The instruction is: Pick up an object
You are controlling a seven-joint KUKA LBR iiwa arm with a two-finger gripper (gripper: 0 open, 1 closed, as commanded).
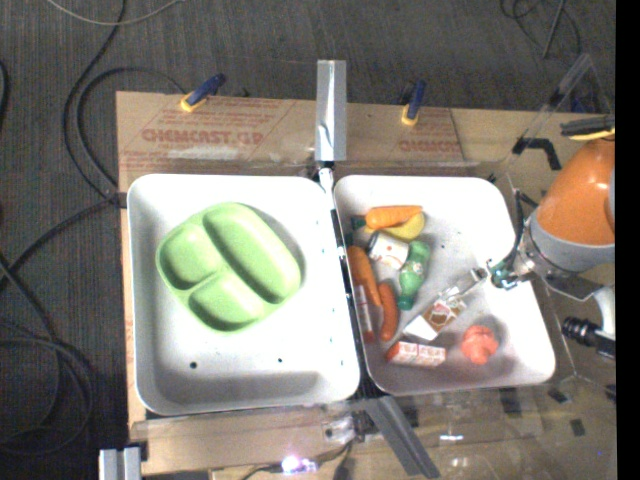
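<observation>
Approach step: the arm's jaws (478,280), whose spread I cannot tell, hang over the right bin (520,223), needing descent onto the small carton (443,315).

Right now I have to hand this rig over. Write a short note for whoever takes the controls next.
Gripper: low over the right bin, near the brown carton; nothing is visibly held, and I cannot tell its state.
Things: all the small items lie in the right bin. Carrots run along the left wall, an orange and yellow piece is at the top, with a green bottle, a red round fruit and a red-and-white box. The left bin holds the green divided tray.
Done: approach only.
Left: grasp and lift one item.
</observation>
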